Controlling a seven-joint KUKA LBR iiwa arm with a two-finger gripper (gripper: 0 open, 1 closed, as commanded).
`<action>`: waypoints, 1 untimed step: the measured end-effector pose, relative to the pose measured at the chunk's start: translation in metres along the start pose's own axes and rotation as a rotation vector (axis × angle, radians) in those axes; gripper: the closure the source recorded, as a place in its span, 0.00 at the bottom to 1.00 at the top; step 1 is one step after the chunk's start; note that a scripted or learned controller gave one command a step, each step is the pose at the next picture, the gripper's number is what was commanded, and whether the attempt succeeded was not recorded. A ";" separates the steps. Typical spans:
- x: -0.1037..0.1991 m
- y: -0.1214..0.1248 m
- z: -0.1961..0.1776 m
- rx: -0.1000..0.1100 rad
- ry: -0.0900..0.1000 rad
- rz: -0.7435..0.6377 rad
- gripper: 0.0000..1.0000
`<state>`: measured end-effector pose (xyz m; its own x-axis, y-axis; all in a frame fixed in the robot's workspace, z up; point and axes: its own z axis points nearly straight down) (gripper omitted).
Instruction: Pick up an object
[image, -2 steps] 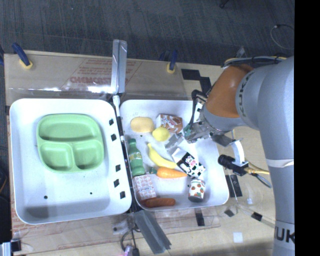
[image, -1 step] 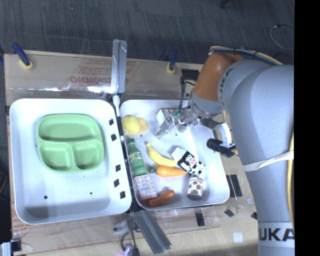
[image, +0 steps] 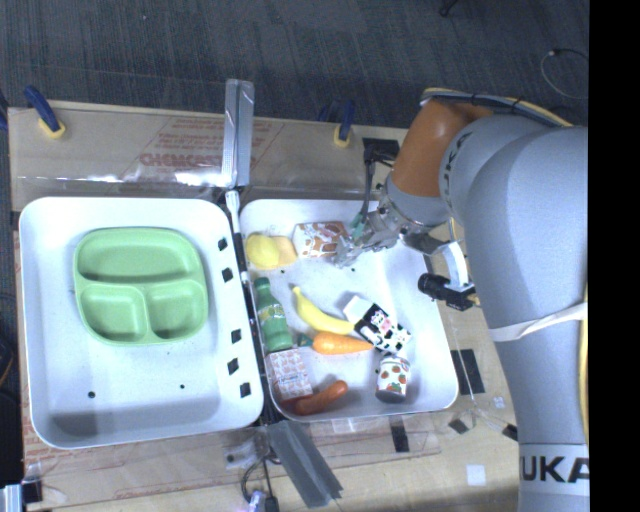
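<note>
Gripper (image: 352, 246) low over right bin (image: 425, 290), far end, at patterned packet (image: 320, 240); finger state: cannot tell. Banana (image: 318, 314), carrot (image: 340, 344) nearer. Green tray (image: 140, 285) in left bin (image: 40, 330).

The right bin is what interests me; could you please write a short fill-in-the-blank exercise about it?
1. The banana lies in the ____ bin.
2. The green divided tray has ____ compartments.
3. The gripper is above the right bin's ____ end.
4. The carrot is coloured ____.

Missing words: right; three; far; orange
</note>
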<state>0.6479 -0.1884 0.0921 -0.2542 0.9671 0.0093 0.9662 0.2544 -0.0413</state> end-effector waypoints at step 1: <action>0.001 -0.002 0.001 0.009 0.006 0.000 0.00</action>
<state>0.6458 -0.1880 0.0908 -0.2536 0.9672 0.0149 0.9659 0.2541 -0.0500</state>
